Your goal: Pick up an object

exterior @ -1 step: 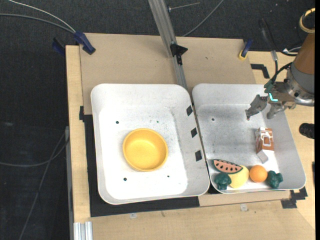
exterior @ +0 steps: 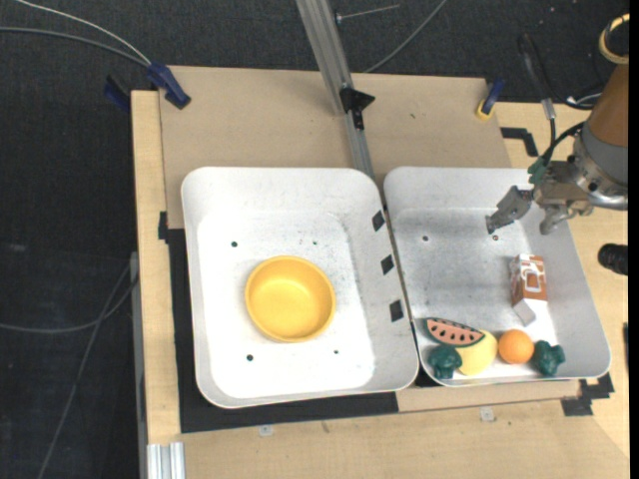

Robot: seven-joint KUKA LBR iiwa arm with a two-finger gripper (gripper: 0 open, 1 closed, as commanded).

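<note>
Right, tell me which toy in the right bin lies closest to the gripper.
The small brown and white carton, lying just below the gripper. The watermelon slice, orange and the other toys cluster farther away along the bin's bottom edge.

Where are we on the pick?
Done: nothing lifted yet. In hand: the two-finger gripper hangs open over the right white bin, nothing between its fingers. Left: drop onto an item, perhaps the brown-and-white carton just below it, close and lift. The yellow bowl sits in the left bin.
</note>
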